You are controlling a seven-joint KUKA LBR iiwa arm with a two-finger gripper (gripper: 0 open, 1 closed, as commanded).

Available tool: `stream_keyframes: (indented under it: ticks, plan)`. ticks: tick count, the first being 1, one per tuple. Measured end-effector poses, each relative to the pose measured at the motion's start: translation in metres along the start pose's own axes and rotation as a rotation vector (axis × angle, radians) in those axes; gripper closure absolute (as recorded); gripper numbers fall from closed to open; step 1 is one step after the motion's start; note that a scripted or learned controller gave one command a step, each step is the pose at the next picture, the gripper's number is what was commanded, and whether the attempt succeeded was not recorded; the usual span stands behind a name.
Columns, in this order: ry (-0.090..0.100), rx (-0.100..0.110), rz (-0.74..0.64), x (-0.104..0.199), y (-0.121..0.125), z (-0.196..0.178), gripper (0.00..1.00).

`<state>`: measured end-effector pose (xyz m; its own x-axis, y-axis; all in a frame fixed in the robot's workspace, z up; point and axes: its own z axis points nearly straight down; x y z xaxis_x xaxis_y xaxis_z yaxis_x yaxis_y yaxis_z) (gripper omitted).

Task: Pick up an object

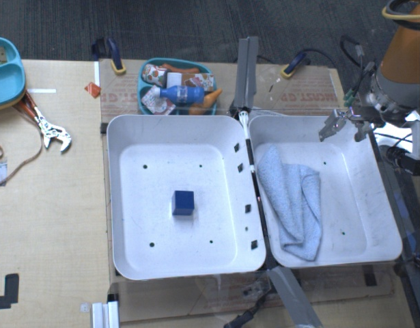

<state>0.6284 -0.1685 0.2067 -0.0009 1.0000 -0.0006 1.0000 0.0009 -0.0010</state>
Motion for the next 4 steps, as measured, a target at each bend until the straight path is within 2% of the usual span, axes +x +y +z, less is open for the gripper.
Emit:
stream_keyframes:
  ticks: [1,2,3,4]
  plan:
    - [0.000,-0.001,0.066,-0.029,-0.053,0.114,0.00]
    - [0.001,0.001,0.330,-0.030,-0.091,0.070,0.00]
    - [-0.001,0.000,0.480,-0.017,-0.102,-0.039,0.00]
    - [-0.001,0.001,0.734,-0.038,-0.111,-0.054,0.00]
